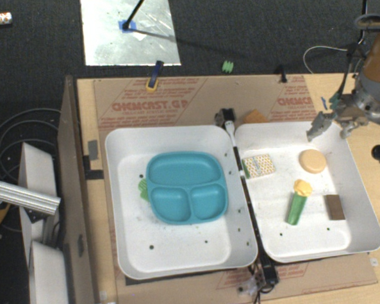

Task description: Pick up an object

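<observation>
My end effector (333,125) hangs over the far right corner of the right shallow white bin (355,231), grey fingers spread apart, released, nothing between them. No object grasped yet.

Candidates all sit in the right bin: round tan disc (313,160) nearest to me, just left and nearer of the fingers; green cylinder with a yellow cap (297,203) lying tilted near the bin's middle; small brown rectangular block (334,207) to its right; patterned flat square pad (258,166) by the left wall. The left shallow white bin (124,184) holds a teal divided plastic tray (185,186) with a bit of green poking out at its left edge, can't tell what it is.

Judgement: step in hand is the approach. Best pick looks like the tan disc, closest and well apart from the others. To do it well, centre over the disc, keep the fingers wide, drop straight down so they straddle it, then close. It looks low, so go deep enough or the fingers may slip off the top. The green cylinder is a fallback: grip across its narrow side.
</observation>
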Robot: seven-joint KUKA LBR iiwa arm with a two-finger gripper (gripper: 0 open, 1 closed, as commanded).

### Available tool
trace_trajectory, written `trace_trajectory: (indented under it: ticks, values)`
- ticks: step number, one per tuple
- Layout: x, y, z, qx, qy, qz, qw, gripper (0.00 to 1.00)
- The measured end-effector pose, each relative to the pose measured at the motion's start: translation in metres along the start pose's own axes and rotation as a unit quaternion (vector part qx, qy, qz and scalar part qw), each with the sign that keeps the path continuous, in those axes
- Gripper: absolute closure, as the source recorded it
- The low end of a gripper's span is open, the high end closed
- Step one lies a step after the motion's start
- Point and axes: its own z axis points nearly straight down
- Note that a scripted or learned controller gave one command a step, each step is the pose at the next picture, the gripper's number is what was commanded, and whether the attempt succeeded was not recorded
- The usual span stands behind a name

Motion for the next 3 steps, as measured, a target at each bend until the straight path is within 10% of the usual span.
trace_trajectory:
  ticks: [1,3]
  values:
    - [0.006,-0.024,0.146,-0.002,-0.002,0.001,1.0,0.0]
    - [0.073,-0.104,0.145,0.003,0.002,0.001,1.0,0.0]
